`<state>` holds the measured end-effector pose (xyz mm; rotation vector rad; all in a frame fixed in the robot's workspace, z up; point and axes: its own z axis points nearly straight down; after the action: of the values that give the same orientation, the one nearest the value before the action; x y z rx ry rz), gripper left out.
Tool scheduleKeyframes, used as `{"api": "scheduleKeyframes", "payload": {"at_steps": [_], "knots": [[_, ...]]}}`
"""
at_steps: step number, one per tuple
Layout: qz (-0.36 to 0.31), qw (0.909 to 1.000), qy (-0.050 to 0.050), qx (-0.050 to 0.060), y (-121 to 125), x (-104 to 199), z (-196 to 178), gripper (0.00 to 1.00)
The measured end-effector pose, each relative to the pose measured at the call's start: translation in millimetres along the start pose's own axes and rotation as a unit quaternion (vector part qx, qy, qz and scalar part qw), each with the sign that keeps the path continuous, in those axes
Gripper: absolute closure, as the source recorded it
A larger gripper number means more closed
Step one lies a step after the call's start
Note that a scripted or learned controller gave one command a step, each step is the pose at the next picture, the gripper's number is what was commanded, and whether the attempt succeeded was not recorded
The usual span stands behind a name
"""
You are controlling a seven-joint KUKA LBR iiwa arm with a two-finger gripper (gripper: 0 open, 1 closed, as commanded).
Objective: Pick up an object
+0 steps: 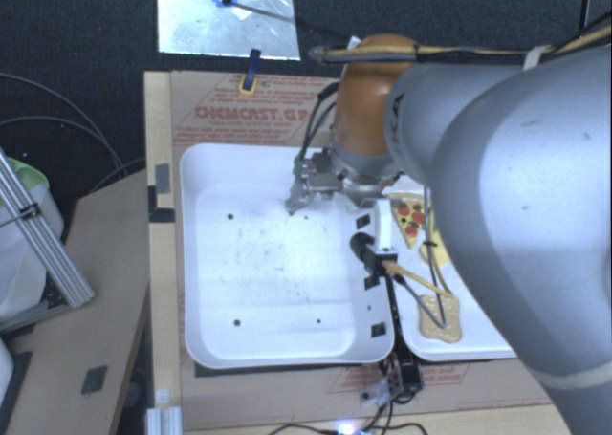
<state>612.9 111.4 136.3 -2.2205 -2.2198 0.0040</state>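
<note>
Camera view: white bins [206,261] on brown cardboard [229,113]; hand [298,196] state unclear.

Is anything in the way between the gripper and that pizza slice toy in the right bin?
Only the rim dividing the bins. The gripper sits over the left bin; the pizza slice toy lies in the right bin just beyond it.
</note>
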Motion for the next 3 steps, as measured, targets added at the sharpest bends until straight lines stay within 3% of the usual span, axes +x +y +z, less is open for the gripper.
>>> {"api": "scheduleKeyframes", "payload": {"at_steps": [1, 2, 3], "knots": [[-0.006, 0.9999, 0.003, -0.009, 33.5, 91.7, -119.2, 0.00], [-0.003, 0.9999, 0.003, -0.009, 7.3, 94.2, -298.6, 0.00], [-0.003, 1.0000, 0.000, -0.001, -18.7, 123.4, -215.1, 0.00]]}}
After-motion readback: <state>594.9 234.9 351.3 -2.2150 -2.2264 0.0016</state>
